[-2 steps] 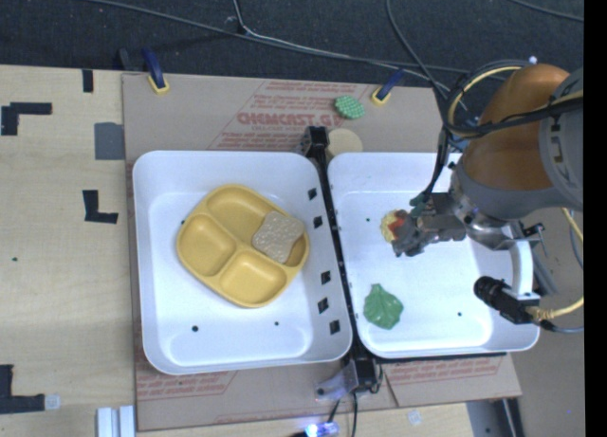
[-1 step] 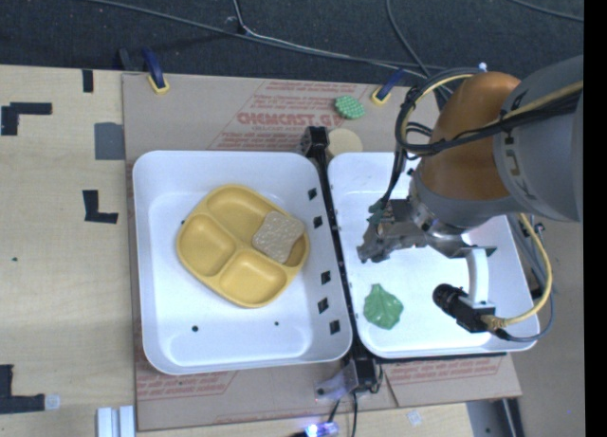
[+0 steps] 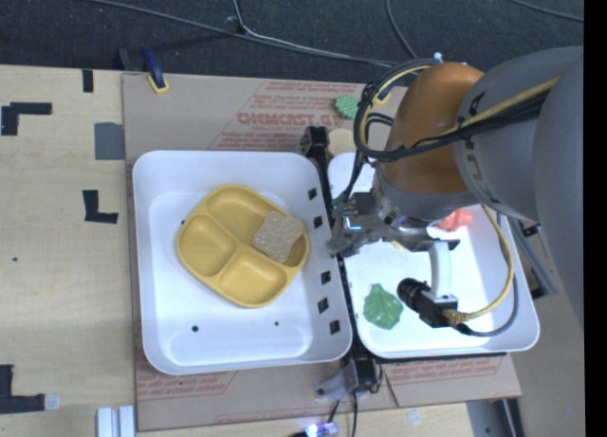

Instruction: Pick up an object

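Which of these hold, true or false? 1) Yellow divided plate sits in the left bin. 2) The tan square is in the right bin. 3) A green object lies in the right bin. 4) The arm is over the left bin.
1) True: the yellow plate lies in the left bin.
2) False: the tan square rests on the plate.
3) True: the green object lies in the right bin.
4) False: the arm is over the right bin.
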